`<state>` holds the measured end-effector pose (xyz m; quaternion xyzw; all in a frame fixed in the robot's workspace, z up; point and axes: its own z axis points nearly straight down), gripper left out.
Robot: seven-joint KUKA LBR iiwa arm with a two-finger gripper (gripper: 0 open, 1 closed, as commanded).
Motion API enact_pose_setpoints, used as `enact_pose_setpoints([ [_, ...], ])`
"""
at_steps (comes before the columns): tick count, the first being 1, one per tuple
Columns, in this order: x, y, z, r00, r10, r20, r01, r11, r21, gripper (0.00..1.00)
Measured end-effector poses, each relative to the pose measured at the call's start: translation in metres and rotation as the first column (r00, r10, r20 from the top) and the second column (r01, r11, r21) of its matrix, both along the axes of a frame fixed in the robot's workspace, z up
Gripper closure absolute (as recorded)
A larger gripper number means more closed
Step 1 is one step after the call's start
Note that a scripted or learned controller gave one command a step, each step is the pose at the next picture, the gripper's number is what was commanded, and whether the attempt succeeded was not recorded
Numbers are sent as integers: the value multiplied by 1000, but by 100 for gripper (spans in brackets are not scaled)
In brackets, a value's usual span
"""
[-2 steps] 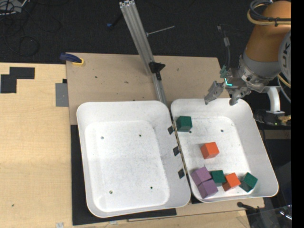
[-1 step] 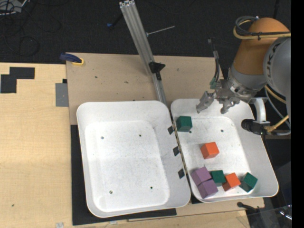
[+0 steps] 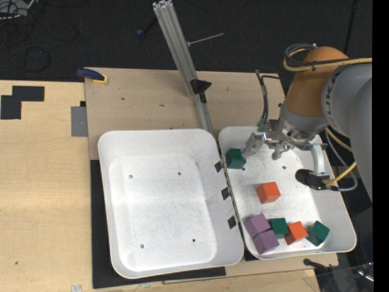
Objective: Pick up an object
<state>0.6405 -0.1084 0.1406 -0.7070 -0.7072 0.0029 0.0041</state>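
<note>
My gripper [image 3: 266, 147] hangs over the far part of the right bin [image 3: 337, 208], its two grey fingers spread apart with nothing between them. A dark green block [image 3: 235, 159] lies just left of the left fingertip [image 3: 251, 145], near the bin's left wall, outside the fingers. An orange-red cube [image 3: 268, 192] sits mid-bin, below the gripper. Along the near edge lie two purple blocks [image 3: 261, 232], a small green block [image 3: 279, 225], an orange block [image 3: 296, 231] and another green block [image 3: 318, 232].
The left bin [image 3: 158, 199] lies beside the right one, with black clips [image 3: 223, 193] along the shared wall. A slanted aluminium post [image 3: 182, 56] rises behind the bins. The arm's grey and orange body [image 3: 316, 96] and cables occupy the right side.
</note>
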Motion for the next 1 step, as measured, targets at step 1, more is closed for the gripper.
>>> enact_pose_setpoints([
  [1, 8, -2, -20, 999, -1, 34, 2, 1000, -7, 0],
])
